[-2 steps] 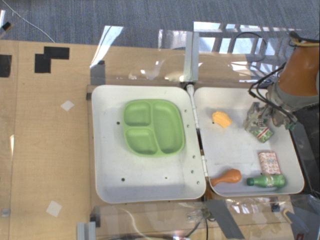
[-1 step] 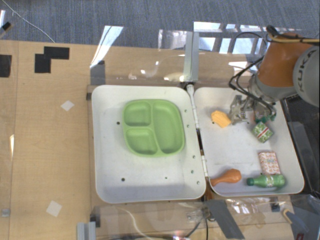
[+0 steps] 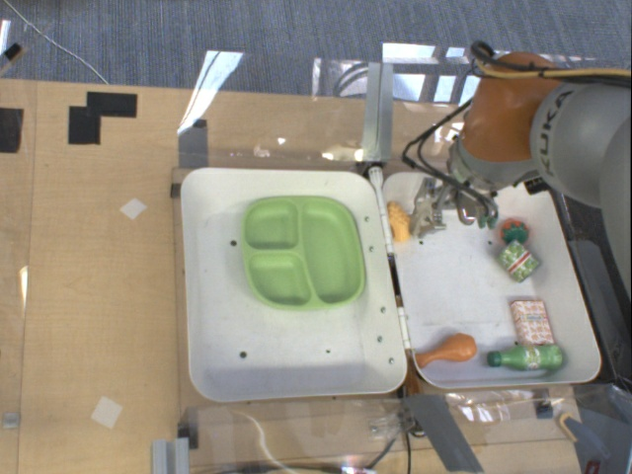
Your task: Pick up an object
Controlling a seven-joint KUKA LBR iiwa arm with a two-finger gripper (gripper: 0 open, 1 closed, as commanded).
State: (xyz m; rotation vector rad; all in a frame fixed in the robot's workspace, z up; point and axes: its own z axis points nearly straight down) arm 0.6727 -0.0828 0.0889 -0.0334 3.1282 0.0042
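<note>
Seen from above, two shallow white bins sit side by side on a pale wooden bench (image 3: pixel 89 294). The left white bin (image 3: pixel 212 363) holds a light green plastic plate with three compartments (image 3: pixel 301 252), lying flat near the bin's middle.

The right white bin (image 3: pixel 444 294) carries the loose objects. A small yellow-orange lumpy piece (image 3: pixel 399 222) lies at the bin's far left, just beside the divider between the bins. Toward the right wall rests a small green-and-white patterned box (image 3: pixel 518 261), with a little red and green rounded item (image 3: pixel 513 231) just beyond it on the far side. Nearer the camera sits a pink rectangular carton (image 3: pixel 531 321), and along the near wall lie a green plastic bottle on its side (image 3: pixel 525 359) and, to its left, an orange drumstick-shaped toy (image 3: pixel 446 350).

The grey arm with its orange band (image 3: pixel 504 107) reaches in from the right over the far part of this bin. Its metal two-finger gripper (image 3: pixel 433 213) hangs low just right of the yellow-orange piece; whether it touches that piece cannot be told, and nothing is seen between its tips. Whether the gripper is spread or closed cannot be told either.
</note>
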